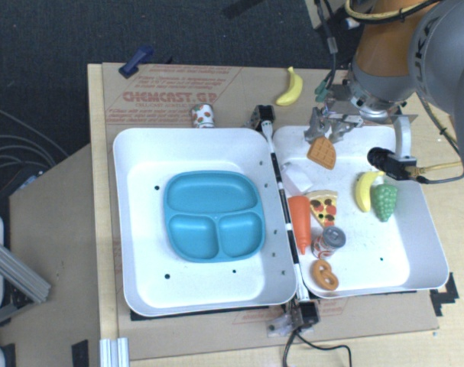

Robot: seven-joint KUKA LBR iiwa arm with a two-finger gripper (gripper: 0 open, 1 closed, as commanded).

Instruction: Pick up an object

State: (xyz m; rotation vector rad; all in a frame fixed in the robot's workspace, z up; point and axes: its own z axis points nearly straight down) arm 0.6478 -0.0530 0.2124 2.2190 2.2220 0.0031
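Hanging above the far end of the right bin [415, 270], the gripper [329, 125] has a waffle-like biscuit [322, 154] dangling from its fingertips, apparently pinched by its top edge alone. With so slight a hold, a slow, straight lift looks wisest, avoiding any swing that could shake it loose.

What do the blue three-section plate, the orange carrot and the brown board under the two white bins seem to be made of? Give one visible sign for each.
Blue three-section plate: probably moulded plastic, matte with a soft sheen; even colour, rounded edges.
Orange carrot: likely toy plastic; smooth, uniform colour.
Brown board: looks like cardboard; dull tan surface with red printed lettering.
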